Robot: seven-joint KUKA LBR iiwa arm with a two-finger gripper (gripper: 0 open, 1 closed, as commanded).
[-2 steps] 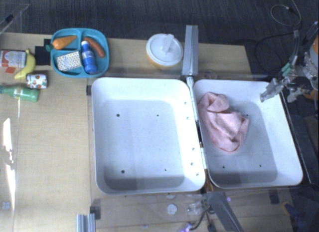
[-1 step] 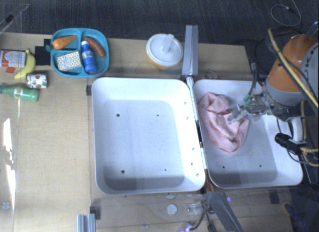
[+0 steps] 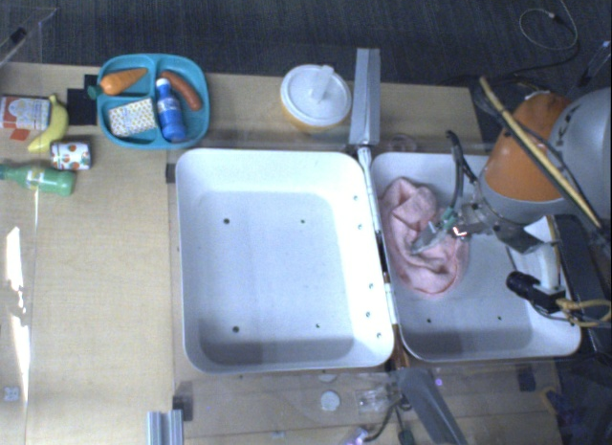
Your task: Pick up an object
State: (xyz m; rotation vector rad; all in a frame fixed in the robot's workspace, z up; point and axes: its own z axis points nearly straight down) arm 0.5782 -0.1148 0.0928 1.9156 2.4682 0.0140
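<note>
Here's the arm [image 3: 535, 170], grey with its orange band, reaching in from the right over the right bin [image 3: 497, 338]. The tool [image 3: 435, 233] is low over the pink cloth [image 3: 421, 266], right on its upper right part, and looks to be touching the fabric. Is it open or closed? I can't tell from this angle, because the tip is lost against the folds, and I can't say it has hold of anything.

The cloth is a crumpled heap in the left half of the right bin, close against the wall that bin shares with its neighbour. The left bin [image 3: 277, 271] sits just beside it, white and shallow, with the two rims meeting along the middle.

Up on the table [image 3: 96, 290] behind the bins there's a white lidded cup [image 3: 316, 96], standing near the top corner of the left bin. Further left is a blue divided plate [image 3: 198, 84] holding a toy carrot [image 3: 124, 79], a small blue bottle [image 3: 170, 113] and an orange sausage shape [image 3: 186, 92].

At the far left edge there's a cluster: a small carton [image 3: 24, 111], a banana [image 3: 53, 125] curving beside it, a little can [image 3: 70, 155] on its side, and a green bottle [image 3: 38, 180] lying flat. All of these are well apart from the tool.
</note>
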